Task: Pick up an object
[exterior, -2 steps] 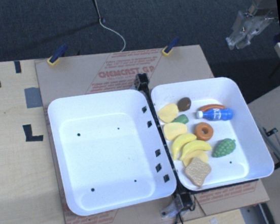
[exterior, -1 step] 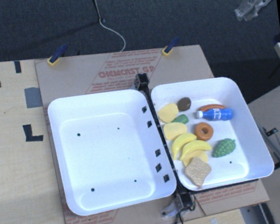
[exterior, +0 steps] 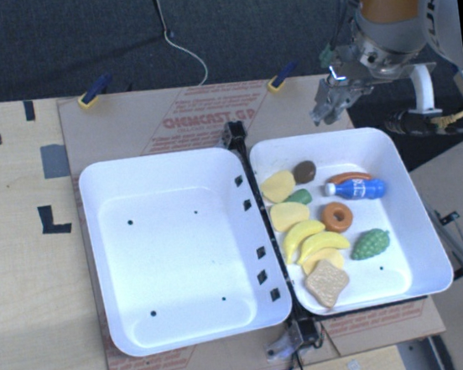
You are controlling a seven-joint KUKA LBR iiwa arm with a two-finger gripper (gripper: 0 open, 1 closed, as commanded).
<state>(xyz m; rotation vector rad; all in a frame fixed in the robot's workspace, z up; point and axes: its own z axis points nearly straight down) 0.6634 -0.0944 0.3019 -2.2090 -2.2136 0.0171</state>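
The right bin (exterior: 398, 168) holds several toy foods: a brown ball (exterior: 304, 170), a blue bottle (exterior: 358, 189) beside a red sausage (exterior: 347, 178), a brown doughnut (exterior: 336, 217), yellow bananas (exterior: 315, 242), a green bumpy fruit (exterior: 370, 244), a tan cracker (exterior: 326, 282), two pale yellow pieces (exterior: 279, 186) and a small green piece (exterior: 300, 197). My gripper (exterior: 329, 108) hangs above the bench just behind the right bin's far rim, with nothing seen in it.
The left bin (exterior: 172, 247) lies beside the right one, with a black hinge strip (exterior: 254, 219) between them. Both rest on a cardboard sheet (exterior: 198, 121). Blue-and-yellow clamps (exterior: 95, 89) hold its far corners. A thin cable (exterior: 184, 46) hangs at the back.
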